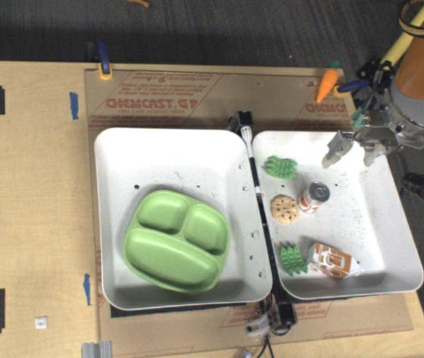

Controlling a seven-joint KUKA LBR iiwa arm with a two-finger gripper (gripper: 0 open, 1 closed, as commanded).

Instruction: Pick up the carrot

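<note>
Left bin [122, 151]: green divided plate [176, 238] lying in it, tilted toward the front left corner. A black clamp [243, 119] sits at the top of the seam between the bins. Right bin [391, 222]: green leafy toy [280, 166] near the top left, cookie [284, 209] below it, small can [313, 197] on its side just beside the cookie, second green toy [292, 259] at the front, orange-and-white carton [330, 260] just beside that. Carrot [327, 84] is outside both bins, on the brown board behind the right bin, near a blue clip [350, 86]. My gripper [351, 148] hangs over the right bin's top right corner, fingers spread apart, nothing between them, well apart from the carrot.
</note>
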